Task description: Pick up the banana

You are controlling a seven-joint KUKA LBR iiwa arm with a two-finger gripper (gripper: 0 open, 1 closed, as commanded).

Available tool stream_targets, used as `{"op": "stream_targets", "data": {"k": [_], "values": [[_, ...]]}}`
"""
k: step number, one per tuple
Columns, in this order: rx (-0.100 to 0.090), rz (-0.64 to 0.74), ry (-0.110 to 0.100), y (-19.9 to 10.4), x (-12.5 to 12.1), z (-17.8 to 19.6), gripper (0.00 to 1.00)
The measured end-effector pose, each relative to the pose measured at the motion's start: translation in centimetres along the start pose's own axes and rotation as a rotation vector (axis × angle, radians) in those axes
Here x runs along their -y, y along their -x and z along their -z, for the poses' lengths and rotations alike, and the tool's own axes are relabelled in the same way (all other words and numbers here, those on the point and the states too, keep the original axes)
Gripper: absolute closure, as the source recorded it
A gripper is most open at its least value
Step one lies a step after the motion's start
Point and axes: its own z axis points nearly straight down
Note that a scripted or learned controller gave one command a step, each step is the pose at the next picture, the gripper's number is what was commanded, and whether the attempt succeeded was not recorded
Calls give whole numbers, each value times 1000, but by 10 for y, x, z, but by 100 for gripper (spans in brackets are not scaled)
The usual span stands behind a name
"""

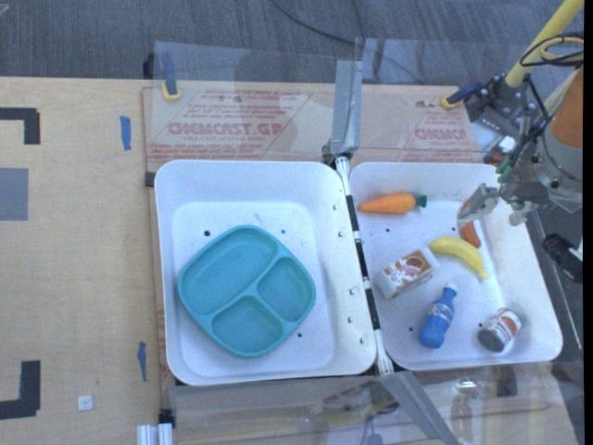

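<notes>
Right bin holds banana lying diagonally.

**The bench and what lies around it**

You're looking down on a pale wooden bench top, marked with black tape corners at your left edge and short strips of blue tape. A grey square patch sits on the wood between the tape corners. Beyond the far edge you've got dark grey carpet, a black cable curling across it. Clear plastic sheets printed with red lettering lie flat past the bins, and a grey metal upright rises between them. Light falls soft and even, no hard shadows
</notes>
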Motion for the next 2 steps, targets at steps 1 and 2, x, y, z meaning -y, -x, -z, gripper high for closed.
{"op": "stream_targets", "data": {"k": [1, 2], "values": [[1, -24, 2, 17, 28, -119, 0], [2, -29, 3, 20, 28, -111, 100]]}}
